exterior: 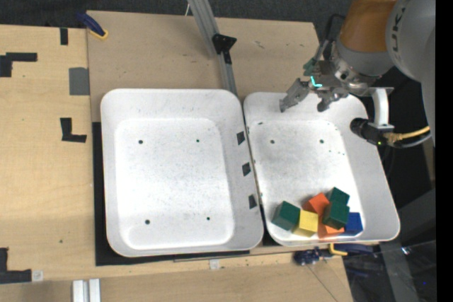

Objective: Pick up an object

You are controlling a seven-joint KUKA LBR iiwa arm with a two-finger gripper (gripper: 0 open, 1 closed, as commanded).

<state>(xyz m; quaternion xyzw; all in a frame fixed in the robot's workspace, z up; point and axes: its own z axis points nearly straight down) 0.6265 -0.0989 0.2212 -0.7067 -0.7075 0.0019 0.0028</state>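
Observation:
Several small blocks lie heaped in the near right corner of the right bin (297, 159): a green block (287, 215), a yellow one (308, 223), orange ones (319, 203), a dark green one (338, 204) and a blue one (354, 223). My gripper (306, 100) hangs over the far rim of that bin, well away from the heap. Its two grey fingers (291, 98) are spread apart with nothing between them.
The left bin (173, 170) stands beside the right one. A slanted metal pole (202, 3) rises behind the bins. Black tape marks and a blue-and-yellow item (93, 23) lie on the wooden bench at the left.

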